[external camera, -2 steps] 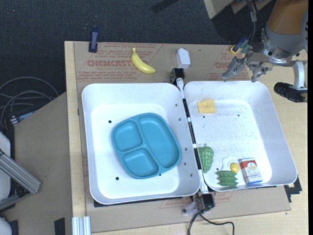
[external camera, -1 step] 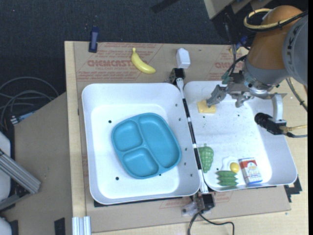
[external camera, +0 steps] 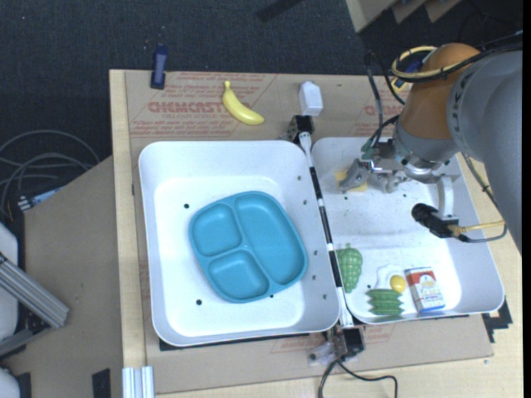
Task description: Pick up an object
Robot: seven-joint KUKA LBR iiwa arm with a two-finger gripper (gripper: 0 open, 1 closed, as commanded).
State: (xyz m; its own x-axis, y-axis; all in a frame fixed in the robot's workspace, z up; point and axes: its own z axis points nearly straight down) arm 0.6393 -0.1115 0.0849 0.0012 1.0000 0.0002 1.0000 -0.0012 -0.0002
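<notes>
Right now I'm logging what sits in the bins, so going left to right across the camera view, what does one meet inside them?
Blue divided tray → green bumpy item → green pea pods → small yellow item → red and white box.

One fixed camera up high, looking down at a slant on the bench (external camera: 207, 98). Left bin (external camera: 166, 222) and right bin (external camera: 473, 264) both sit fully in frame, with the arm (external camera: 465, 89) entering from the far right.
</notes>
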